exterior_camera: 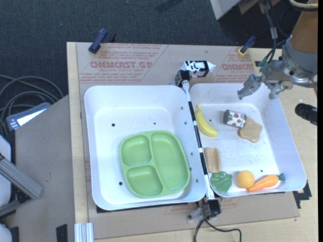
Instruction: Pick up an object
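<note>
The right bin [282,120] holds a yellow banana [204,123], a small red-and-white can [234,118] on its side, a tan slice of bread [251,130], a bread roll [212,159], a green leafy piece [221,181], an orange [245,179] and a carrot [265,182]. My gripper [261,88] hangs over the bin's far right corner, above and apart from the can and the slice of bread. Its two grey fingers stand spread, with nothing between them.
The left bin [101,110] holds a green divided plate [153,163]. A black-and-white object [196,69] lies on the board behind the bins. Blue clamps [97,40] sit at the board's far corners. Cables lie on the floor at left.
</note>
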Controlling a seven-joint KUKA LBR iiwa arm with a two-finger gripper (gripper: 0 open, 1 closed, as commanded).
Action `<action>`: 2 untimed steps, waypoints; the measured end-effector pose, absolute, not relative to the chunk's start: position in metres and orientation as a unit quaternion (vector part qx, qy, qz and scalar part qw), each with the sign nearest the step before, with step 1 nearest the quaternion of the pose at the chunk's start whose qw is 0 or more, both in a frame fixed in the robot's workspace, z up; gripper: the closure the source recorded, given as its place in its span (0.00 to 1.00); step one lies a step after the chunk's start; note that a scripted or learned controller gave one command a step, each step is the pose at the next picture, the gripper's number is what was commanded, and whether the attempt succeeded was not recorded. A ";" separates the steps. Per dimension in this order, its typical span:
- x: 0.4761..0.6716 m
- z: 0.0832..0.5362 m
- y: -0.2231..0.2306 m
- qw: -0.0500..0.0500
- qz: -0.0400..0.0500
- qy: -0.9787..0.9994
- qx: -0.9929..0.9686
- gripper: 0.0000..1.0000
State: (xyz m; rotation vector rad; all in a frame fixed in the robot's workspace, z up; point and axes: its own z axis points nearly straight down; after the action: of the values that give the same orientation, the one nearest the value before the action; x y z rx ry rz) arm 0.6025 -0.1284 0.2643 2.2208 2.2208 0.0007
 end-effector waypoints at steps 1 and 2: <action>0.589 0.154 -0.101 -0.001 -0.001 0.707 0.707 0.00; 0.625 0.087 -0.148 0.004 0.001 0.707 0.708 0.00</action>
State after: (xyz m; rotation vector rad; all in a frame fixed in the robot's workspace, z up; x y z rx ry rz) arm 0.6254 -0.1475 0.0870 2.2170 2.2144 0.0032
